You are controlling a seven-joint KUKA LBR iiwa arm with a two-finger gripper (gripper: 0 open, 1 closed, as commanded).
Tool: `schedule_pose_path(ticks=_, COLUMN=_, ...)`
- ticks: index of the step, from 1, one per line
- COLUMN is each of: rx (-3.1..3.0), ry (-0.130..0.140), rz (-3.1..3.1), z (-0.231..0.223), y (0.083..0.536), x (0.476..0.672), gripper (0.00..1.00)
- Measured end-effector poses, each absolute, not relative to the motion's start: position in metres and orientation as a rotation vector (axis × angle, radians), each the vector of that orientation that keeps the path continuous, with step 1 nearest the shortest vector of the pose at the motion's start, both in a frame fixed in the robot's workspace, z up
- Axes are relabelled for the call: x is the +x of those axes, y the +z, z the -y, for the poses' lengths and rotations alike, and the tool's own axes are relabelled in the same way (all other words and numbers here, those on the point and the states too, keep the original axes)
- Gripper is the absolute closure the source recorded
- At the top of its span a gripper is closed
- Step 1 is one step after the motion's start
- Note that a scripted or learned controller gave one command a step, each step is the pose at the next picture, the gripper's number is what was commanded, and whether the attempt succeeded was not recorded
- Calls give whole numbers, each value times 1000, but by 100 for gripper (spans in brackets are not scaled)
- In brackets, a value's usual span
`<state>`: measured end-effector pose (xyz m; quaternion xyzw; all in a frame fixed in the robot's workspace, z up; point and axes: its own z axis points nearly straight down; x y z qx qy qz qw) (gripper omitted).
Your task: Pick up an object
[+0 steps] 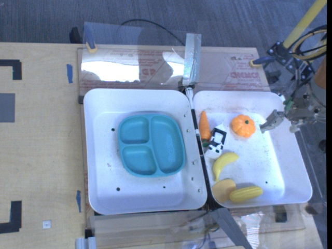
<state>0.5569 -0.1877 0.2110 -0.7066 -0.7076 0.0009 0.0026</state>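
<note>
This is a robotics lab or test cell, not a home. A pale plywood surface (41, 154) carries black tape corner marks (14, 69) and blue tape tabs (69, 73), and two shallow white plastic bins (98, 108) sit side by side on it. Toy plastic food (243, 126) and a blue sectioned plastic tray (152, 144) lie in the bins. Grey carpet (155, 4), loose black cables (150, 26) and a clear plastic sheet (129, 61) lie behind them.

tray (152, 144) teal | bins (98, 139) white | pumpkin (243, 126) orange | banana (224, 163) yellow | carrot (204, 126) orange
</note>
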Motion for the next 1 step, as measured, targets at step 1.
schedule_pose_path(ticks=1, rx=-2068, ry=-3, rz=2370, z=163, y=96, x=608, gripper=0)
